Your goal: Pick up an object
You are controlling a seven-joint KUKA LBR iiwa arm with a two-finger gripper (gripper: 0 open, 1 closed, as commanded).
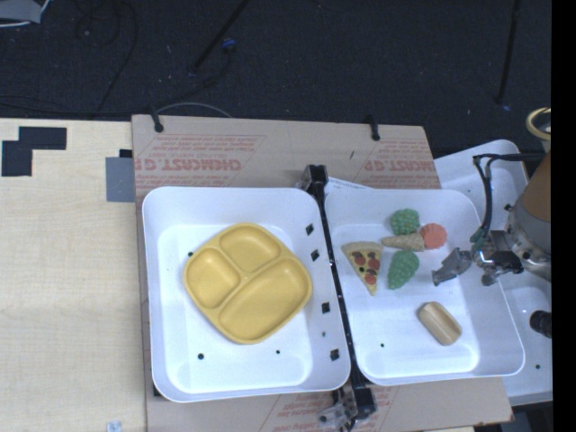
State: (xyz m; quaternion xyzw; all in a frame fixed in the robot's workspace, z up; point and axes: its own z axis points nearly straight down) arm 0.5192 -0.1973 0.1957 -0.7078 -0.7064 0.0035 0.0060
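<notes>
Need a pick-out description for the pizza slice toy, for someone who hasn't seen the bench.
Look in the right bin, the one without the yellow divided plate. Near its left wall lies the pizza slice, just left of a green leafy toy. It is the only flat triangle there, tan with red dots.

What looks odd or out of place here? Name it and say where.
Little stands out. The yellow plate sits at an angle to the left bin. In the right bin, the pizza slice, green pieces, orange piece and bread roll lie loose. Nothing looks spilled or broken.
</notes>
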